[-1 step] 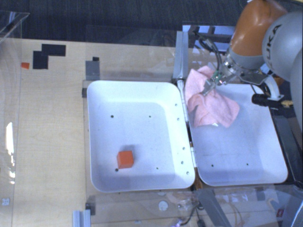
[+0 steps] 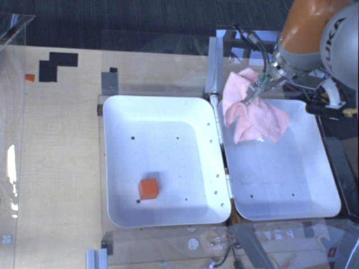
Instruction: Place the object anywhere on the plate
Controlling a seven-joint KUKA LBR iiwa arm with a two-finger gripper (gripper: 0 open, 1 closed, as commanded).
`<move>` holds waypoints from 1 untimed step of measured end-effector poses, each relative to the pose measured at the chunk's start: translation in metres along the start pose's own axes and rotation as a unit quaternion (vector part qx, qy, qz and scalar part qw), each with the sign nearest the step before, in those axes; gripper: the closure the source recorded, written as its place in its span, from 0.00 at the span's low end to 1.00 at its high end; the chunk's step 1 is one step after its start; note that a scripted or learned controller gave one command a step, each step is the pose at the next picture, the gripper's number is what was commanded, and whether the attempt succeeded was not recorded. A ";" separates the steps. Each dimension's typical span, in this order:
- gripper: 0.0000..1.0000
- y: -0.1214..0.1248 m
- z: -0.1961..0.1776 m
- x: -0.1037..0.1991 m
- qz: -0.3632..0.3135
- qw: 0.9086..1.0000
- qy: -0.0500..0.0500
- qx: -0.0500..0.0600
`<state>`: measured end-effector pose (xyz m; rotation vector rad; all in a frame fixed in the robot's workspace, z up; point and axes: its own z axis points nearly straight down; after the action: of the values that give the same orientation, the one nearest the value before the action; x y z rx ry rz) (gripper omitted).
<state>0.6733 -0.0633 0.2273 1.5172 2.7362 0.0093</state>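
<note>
The arm [image 2: 314, 21] reaches in over the right bin [image 2: 291, 178]. A pink cloth [image 2: 252, 114] hangs crumpled at that bin's far left corner — the gripper [image 2: 253, 94] pinches its top, fingers closed on the fabric. An orange cube [image 2: 148, 189] sits in the left bin [image 2: 162, 156].

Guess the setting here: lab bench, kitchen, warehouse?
Most likely a robotics lab bench. Two shallow white bins sit side by side on a wooden top, a KUKA arm reaches in from the right over a pink cloth, and a lone orange block lies in the left bin as a test object.
</note>
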 end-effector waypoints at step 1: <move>1.00 0.015 0.008 0.047 -0.200 0.980 0.002 0.001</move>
<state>0.6612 -0.0155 0.2194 0.9397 2.9880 0.0062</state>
